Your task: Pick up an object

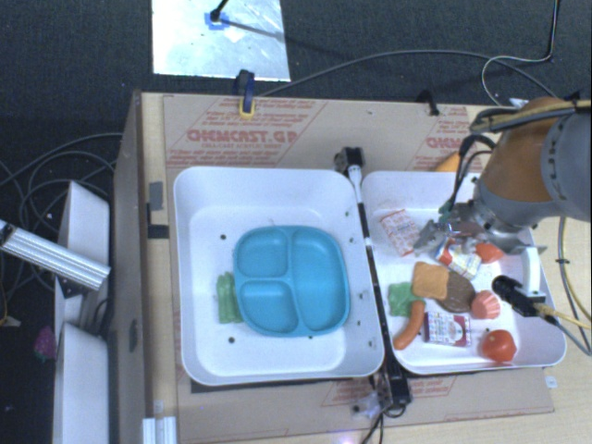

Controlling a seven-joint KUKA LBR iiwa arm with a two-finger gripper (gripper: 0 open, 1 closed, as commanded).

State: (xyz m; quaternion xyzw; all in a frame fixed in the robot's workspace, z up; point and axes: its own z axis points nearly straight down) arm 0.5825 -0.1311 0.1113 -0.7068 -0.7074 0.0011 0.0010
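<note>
Arm: enters from the right, lowered over the right bin, where the pickable items lie.
Gripper: down among the clutter near a red-and-white packet; the view is too poor to tell its opening, and nothing is visibly held.
Candidates: toast piece, brown patty, sausage, tomato, all loose, close together.
Left bin: holds a blue divided plate and a green item touching it.

Even overhead light, soft focus, glaring foil sheet.
</note>
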